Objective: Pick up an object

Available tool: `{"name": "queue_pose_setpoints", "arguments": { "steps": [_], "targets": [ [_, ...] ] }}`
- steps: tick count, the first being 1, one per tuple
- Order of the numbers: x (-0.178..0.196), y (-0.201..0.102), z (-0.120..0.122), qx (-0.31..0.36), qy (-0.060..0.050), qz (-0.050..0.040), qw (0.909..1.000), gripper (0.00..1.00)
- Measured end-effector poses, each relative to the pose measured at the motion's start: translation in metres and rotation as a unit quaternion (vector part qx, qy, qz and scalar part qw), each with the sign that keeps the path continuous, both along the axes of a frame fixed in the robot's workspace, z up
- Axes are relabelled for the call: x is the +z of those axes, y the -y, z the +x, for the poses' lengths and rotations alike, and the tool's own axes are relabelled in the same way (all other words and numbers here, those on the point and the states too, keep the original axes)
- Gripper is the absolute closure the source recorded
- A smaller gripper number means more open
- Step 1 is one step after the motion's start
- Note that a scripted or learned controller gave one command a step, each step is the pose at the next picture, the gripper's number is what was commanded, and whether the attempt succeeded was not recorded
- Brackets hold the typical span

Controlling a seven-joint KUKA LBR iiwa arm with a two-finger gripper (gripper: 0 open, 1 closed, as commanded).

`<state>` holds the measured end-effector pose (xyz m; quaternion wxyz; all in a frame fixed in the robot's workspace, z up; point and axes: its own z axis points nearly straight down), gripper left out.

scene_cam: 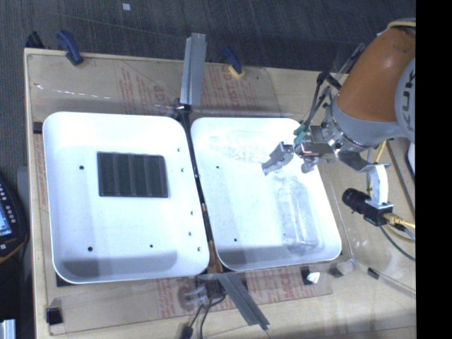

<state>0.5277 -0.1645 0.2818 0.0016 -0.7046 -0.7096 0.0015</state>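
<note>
Bottle (296,214), clear plastic and faint against the white, lay on its side in the right bin (233,249), toward that bin's near right corner, its length running near to far. Nothing else in either bin looked graspable, so I judged it the thing to pick.

Across the desk (106,73), the grey arm with its orange band (378,73) reached in from the right over the right bin's far right part. The gripper (282,157) hung just beyond the bottle's far end, apart from it and holding nothing. Whether the jaws stood wide or narrow could not be told at that angle.

By my reading the approach step was in hand, with no grasp made. The next move called for shifting nearward until centred over the bottle's body, with the jaws set across its width, then coming down.

In the left bin (63,189) lay a dark ribbed panel (133,174), well apart. A faint glassy smear (236,147) marked the right bin's far floor; what it was could not be told. The bin's right wall stood close beside the bottle and could crowd one jaw; the slick round plastic might roll or slip.
</note>
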Motion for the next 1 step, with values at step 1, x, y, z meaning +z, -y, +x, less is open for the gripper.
{"name": "queue_pose_setpoints", "arguments": {
  "steps": [1],
  "targets": [
    [0.0201, 0.0382, -0.0064, -0.163, 0.001, -0.0013, 0.9866, 0.0]
  ]
}}
